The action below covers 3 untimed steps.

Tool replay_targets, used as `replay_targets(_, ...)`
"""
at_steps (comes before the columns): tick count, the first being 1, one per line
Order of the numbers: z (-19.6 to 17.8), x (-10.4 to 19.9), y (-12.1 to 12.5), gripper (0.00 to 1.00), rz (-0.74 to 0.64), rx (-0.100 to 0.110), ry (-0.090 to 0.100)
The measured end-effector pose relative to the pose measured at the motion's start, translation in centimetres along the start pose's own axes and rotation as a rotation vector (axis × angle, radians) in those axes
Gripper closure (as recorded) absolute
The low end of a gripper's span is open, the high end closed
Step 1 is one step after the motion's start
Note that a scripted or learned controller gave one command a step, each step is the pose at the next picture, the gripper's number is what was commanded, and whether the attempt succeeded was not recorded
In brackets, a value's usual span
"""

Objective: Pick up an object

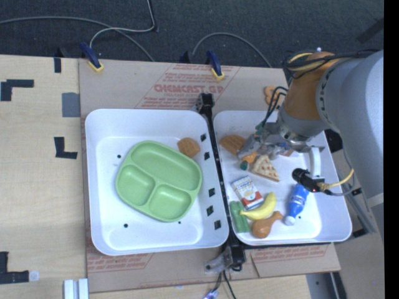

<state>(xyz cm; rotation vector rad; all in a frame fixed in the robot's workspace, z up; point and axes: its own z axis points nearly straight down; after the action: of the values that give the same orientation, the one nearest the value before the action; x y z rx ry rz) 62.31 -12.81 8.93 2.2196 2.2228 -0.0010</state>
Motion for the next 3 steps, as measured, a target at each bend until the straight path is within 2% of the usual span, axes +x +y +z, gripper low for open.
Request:
replay_targets(1,0.4,2.7,2.4,0.00,0.000,0.004,0.001)
replay_targets(2,0.4,3.1,4.6,0.00,0.000,-0.001,0.000)
replay_targets(3,-0.3,3.1,4.1,1.00,0.001,0.020,0.003)
